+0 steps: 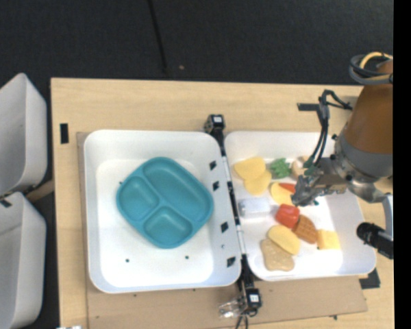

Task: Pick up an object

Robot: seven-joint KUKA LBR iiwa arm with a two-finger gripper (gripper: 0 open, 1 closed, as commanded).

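So your gripper [303, 196] is down in the right bin [353, 262], sitting right over the pile of toy food. It's hovering around the red piece [287, 215] (looks like a tomato or pepper, hard to say which) and the yellow piece [281, 193] just above it. Honestly you can't tell from this angle how the hand is set or whether it's got anything; the tip is a dark blur against the clutter.

What you've got to pick from in that bin: two yellow chip-looking slices [252, 172] up near the divider side, a green leafy bit [281, 166] next to them, a brown waffle-ish piece [306, 229] touching the red one, a small yellow cheese-like block [328, 239] just beside that, a yellow potato-shaped thing [284, 239], and a tan cookie or bread slice [276, 256] at the near edge. There's also a white block [254, 205] that nearly vanishes against the bin floor.

The arm [370, 129] comes in from the right with its orange band above the wrist and a black cable [321, 132] looping down beside it.

Over in the left bin [99, 252] you've just got a teal divided plate [165, 201], three compartments, lying flat and a bit rotated, well apart from the action.
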